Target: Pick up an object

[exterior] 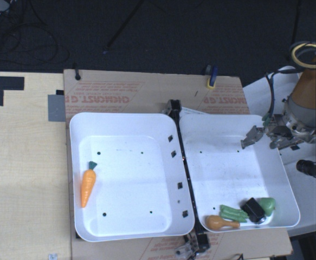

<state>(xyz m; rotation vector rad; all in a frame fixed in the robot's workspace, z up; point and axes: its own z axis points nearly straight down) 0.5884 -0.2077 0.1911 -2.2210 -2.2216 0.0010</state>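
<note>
An orange toy carrot (pixel 88 184) with a green top lies at the left side of the left bin (pixel 120 124). In the near right corner of the right bin (pixel 217 124) several small items are bunched together: a green pod (pixel 232 213), a tan gourd-shaped piece (pixel 220 222), a black block (pixel 253 210) and a light green piece (pixel 267 203). My gripper (pixel 264 140) hangs over the right bin's far right part, well above that cluster. Its grey fingers (pixel 251 137) are spread open with nothing between them.
A black divider rail (pixel 182 167) runs between the two bins. Both sit on a cardboard sheet (pixel 147 93) with a blue clip (pixel 212 76) at its far edge. Cables and an arm joint (pixel 304 91) crowd the right side.
</note>
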